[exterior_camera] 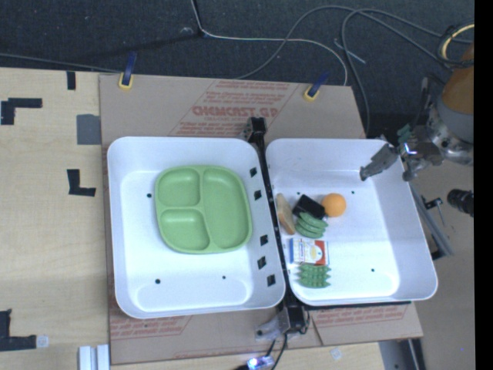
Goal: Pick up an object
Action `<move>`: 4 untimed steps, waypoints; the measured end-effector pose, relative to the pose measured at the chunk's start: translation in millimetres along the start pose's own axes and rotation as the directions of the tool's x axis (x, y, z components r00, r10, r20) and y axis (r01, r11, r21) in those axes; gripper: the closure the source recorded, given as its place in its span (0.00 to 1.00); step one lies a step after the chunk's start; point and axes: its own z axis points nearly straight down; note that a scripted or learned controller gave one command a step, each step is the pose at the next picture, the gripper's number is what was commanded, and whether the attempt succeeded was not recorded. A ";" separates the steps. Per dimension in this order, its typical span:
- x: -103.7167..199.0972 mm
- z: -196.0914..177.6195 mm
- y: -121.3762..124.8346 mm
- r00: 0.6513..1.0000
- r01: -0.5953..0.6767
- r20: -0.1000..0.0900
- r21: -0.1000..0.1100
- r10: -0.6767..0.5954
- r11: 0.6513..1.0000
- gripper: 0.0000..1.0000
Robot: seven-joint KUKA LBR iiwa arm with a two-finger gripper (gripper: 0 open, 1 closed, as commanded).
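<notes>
A divided plate (204,209) lies in the left bin (123,206); small items (310,233) cluster in the right bin (385,230).

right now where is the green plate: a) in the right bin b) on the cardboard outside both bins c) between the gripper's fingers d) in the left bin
d: the green plate lies flat in the left bin, while the orange ball and the other small items sit in the right bin, and the gripper is over that bin's far right corner.
</notes>
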 end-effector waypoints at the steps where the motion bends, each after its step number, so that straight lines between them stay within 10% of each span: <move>1: -8.7 56.8 3.6 1.000 -0.001 0.001 0.004 0.001 1.000 0.00; 3: -16.0 159.9 -3.4 1.000 0.001 0.003 -0.001 -0.001 1.000 0.00; 4: -15.6 146.2 -2.1 1.000 0.001 0.002 -0.004 -0.001 1.000 1.00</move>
